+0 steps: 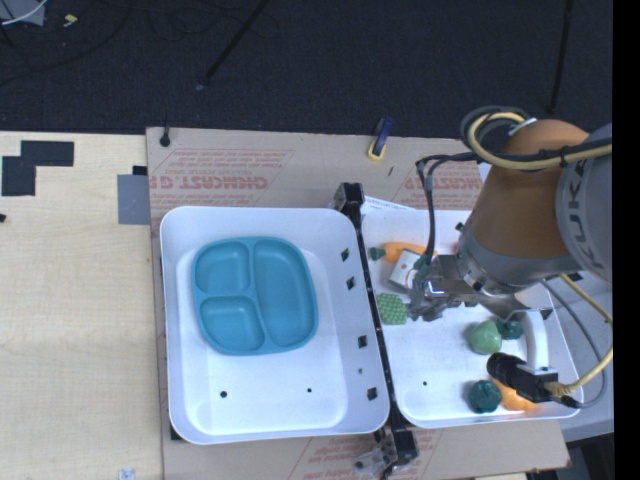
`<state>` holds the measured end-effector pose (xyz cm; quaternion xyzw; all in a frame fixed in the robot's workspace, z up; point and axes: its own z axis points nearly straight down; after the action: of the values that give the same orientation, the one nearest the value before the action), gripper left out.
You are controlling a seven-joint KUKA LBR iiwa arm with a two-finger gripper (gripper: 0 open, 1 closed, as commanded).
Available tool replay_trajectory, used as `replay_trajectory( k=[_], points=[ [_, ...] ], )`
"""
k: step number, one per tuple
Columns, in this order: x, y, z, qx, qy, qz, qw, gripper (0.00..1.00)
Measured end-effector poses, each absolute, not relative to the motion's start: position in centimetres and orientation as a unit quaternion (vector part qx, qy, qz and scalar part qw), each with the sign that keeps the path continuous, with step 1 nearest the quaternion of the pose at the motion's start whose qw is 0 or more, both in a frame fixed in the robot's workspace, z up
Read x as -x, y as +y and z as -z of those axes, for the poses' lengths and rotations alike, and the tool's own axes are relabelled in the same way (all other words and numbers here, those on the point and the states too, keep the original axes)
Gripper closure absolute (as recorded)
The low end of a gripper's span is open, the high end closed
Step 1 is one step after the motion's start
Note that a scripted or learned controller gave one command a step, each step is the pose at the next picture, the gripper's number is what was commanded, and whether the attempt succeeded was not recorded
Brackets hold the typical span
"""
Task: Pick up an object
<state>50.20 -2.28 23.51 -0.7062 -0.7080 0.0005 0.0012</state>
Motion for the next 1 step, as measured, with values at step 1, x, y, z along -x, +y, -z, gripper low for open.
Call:
replay_trajectory(
  k=[1],
  points=[
    [-50.0,-3.04,-21.67,0.708,-0.706,-0.0021,0.002,1.0]
  ],
)
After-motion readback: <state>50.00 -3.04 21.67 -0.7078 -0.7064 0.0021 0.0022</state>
